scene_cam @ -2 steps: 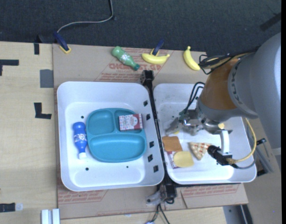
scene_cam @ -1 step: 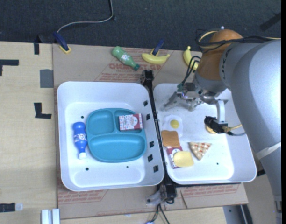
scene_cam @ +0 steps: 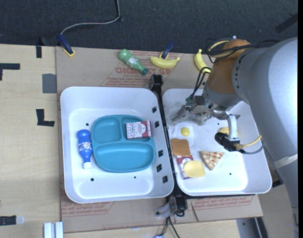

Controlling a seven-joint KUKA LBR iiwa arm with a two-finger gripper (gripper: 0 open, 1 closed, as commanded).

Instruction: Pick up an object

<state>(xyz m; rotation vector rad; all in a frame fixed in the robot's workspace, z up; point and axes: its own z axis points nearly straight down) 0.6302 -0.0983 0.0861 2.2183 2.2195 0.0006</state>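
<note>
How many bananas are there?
2. One banana lies on the cardboard behind the bins, beside the green bottle. The other banana is further right, partly behind the arm, which may hide more.

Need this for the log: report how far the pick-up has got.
Done: the gripper is down in the right bin, above the fried egg. In hand: nothing visible between its fingers. Left: grasping and lifting something; the toast, pizza slice and egg lie in the bin.

Arm [scene_cam: 270, 83] cut off by right edge; right bin's [scene_cam: 250, 182] far corner hidden behind wrist; carton [scene_cam: 137, 130] label unreadable.
</note>
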